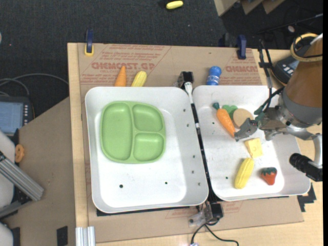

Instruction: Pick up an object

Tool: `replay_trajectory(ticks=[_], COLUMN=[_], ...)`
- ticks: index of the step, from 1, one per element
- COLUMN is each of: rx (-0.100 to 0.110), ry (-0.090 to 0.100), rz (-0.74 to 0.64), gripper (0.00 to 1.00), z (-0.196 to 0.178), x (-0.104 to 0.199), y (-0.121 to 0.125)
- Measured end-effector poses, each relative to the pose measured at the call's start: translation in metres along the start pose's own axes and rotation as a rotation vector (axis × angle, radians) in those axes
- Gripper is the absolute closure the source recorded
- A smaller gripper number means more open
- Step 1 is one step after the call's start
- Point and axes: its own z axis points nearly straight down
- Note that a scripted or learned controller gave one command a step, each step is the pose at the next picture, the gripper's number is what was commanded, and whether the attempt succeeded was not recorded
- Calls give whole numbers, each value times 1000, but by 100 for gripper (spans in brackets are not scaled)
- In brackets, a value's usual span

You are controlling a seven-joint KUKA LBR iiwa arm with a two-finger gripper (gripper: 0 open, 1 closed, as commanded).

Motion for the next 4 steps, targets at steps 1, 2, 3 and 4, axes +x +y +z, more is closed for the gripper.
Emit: replay_trajectory(ticks=[1,2,3,4], rx=[1,-5,-5,-7], ry=[-1,-2,-2,1], rz=[-1,-3,0,-7], gripper=[0,0,100,100], z=[147,140,129,34], x=[-16,-5,-6,67], y=[66,113,112,84])
